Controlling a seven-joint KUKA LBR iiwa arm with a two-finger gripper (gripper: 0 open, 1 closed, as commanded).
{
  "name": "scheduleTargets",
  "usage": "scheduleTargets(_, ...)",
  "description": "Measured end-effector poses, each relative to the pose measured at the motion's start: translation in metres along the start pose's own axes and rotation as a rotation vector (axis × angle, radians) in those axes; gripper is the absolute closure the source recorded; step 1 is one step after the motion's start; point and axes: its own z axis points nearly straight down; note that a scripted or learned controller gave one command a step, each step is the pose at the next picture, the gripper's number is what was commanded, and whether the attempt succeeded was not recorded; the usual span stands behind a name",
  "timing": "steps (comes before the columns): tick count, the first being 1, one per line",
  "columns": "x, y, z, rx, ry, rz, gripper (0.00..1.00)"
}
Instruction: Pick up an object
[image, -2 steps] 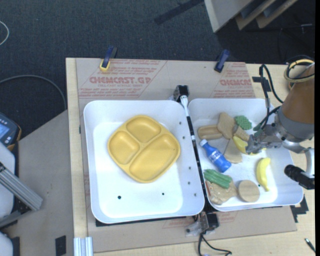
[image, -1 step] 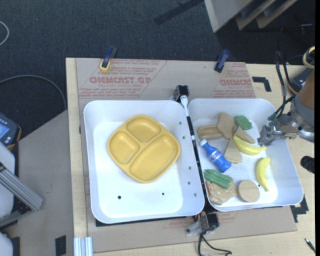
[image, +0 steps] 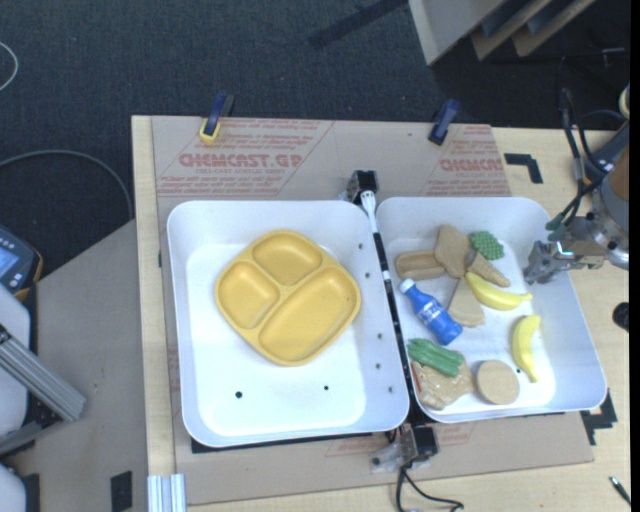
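Hand above right bin

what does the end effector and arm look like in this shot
The end effector at the right bin's right rim is small, boxy, grey metal with dark fingers. Behind it sits a pale, rounded wrist section, and thin black cables run down toward it from above. No markings are legible.
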Motion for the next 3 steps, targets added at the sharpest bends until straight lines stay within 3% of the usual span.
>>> scheduleTargets(3, 0.176, -0.013, 0.006, 0.009, 0.007, -0.006, 1.00)
